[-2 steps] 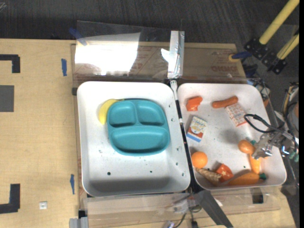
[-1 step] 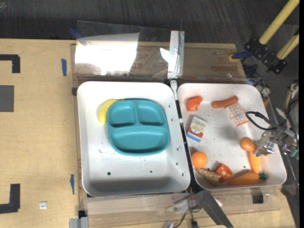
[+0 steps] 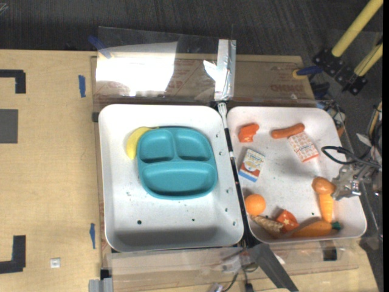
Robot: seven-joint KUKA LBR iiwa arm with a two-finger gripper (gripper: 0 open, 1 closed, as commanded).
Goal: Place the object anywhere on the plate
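The teal three-compartment plastic plate [image 3: 176, 162] sits in the left white bin [image 3: 121, 224], bare, a yellow piece [image 3: 133, 140] peeking from under its left rim. The gripper [image 3: 347, 184] hovers at the right bin's [image 3: 276, 157] far edge beside an upright orange toy carrot [image 3: 325, 199] — whether it's parted or closed, I cannot tell. To pick cleanly I'd come straight down on the carrot's middle. Crowding it: another carrot [image 3: 313, 229], a red pepper [image 3: 285, 219], an orange ball [image 3: 254, 204] — and small cartons [image 3: 251, 165] farther off.
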